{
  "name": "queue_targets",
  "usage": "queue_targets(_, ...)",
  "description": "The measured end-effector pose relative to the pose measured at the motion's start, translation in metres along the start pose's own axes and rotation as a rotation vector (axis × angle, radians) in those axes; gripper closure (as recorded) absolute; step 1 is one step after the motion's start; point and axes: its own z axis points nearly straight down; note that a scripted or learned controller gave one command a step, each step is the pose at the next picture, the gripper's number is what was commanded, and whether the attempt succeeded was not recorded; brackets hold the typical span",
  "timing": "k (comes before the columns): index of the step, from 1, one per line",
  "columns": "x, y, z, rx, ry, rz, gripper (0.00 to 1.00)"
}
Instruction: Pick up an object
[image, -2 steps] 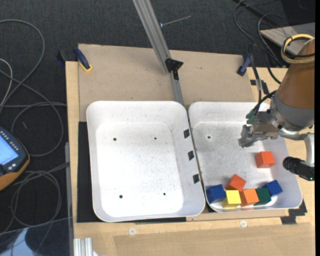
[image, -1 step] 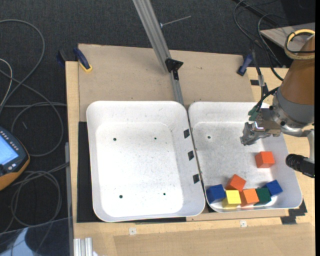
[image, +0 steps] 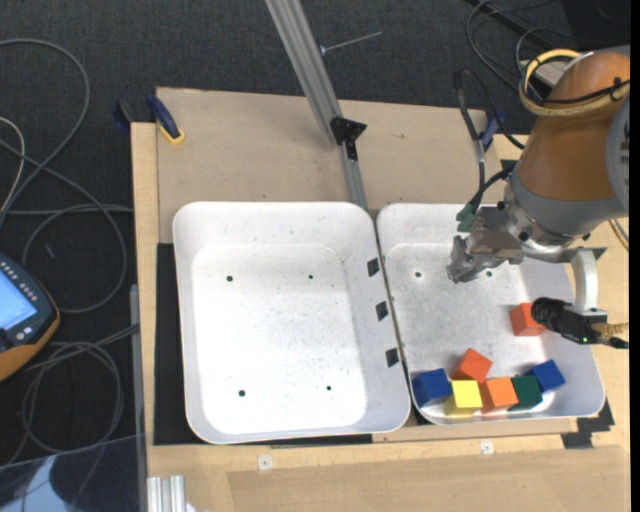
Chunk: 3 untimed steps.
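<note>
my gripper (image: 468, 262) hangs over the upper part of the right bin (image: 430, 300); its state i cannot tell. the blocks (image: 485, 385) lie clustered along that bin's lower edge, well apart from it.

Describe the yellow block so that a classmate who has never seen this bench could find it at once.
Look in the right white bin, the one the arm reaches over, and go to the cluster of blocks along its near edge. The yellow block sits in that row between a blue block and an orange block; it is the only yellow one there.
</note>
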Motion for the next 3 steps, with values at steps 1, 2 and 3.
queue_targets(1, 0.049, 0.023, 0.014, 0.001, 0.001, -0.001, 1.0)
queue_targets(2, 0.088, 0.046, 0.012, 0.0, 0.001, 0.0, 1.0)
queue_targets(3, 0.14, 0.073, 0.025, 0.001, 0.001, -0.001, 1.0)
